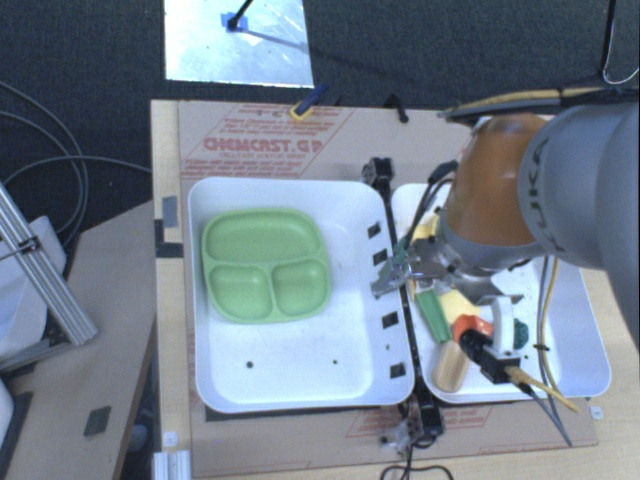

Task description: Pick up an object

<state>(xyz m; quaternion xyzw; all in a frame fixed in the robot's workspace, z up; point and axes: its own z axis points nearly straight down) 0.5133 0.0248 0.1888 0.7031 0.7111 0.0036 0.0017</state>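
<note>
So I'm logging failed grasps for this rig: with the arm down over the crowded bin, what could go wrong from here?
The right bin holds a tight cluster: a green stick, an orange piece, a tan block. The fingers may nudge neighbours or pinch two. The gripper sits close to the divider between the bins, so it might strike that edge.

Readable text: two spots

Red print on the cardboard sheet (pixel 262 140), along its far edge beyond the left bin, seems to read "CHEMCAST GP", with smaller lines too blurred to read. The arm (pixel 585 193) carries dark vertical letters, apparently "KUKA", only partly visible.
</note>
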